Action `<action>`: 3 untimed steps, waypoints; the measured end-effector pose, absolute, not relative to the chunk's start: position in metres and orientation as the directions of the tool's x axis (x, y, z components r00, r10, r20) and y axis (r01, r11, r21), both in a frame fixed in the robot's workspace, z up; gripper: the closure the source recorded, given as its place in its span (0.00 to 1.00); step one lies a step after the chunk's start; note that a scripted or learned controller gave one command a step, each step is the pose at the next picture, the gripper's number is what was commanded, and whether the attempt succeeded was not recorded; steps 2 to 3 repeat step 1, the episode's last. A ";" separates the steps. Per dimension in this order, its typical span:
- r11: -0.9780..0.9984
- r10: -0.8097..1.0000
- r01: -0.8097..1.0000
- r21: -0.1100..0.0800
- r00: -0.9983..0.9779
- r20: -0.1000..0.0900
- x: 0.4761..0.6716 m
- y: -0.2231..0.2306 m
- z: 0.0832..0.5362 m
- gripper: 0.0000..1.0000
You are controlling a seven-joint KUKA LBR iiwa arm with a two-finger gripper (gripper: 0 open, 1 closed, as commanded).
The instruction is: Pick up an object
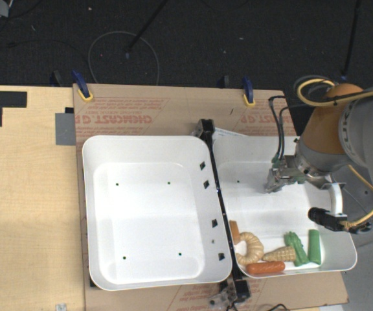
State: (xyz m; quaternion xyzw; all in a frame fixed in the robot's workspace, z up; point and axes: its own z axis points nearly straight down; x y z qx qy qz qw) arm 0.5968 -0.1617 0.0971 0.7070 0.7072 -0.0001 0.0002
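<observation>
White bins (109,154): two (green sticks (314,246), also two).

So the arm (342,141) reaches in from the right, gripper (278,180) low over the right bin (251,173). Toys sit along that bin's near edge: a croissant (250,245), a red hot dog (265,269), two green pieces (305,248). The left bin (147,151) sits alongside.
</observation>
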 end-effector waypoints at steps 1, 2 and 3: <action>0.002 1.000 1.000 0.004 -0.002 0.000 0.616 -0.129 0.154 1.00; 0.002 1.000 1.000 0.004 -0.002 0.000 0.616 -0.129 0.154 1.00; 0.002 1.000 1.000 0.004 -0.002 0.000 0.616 -0.129 0.154 1.00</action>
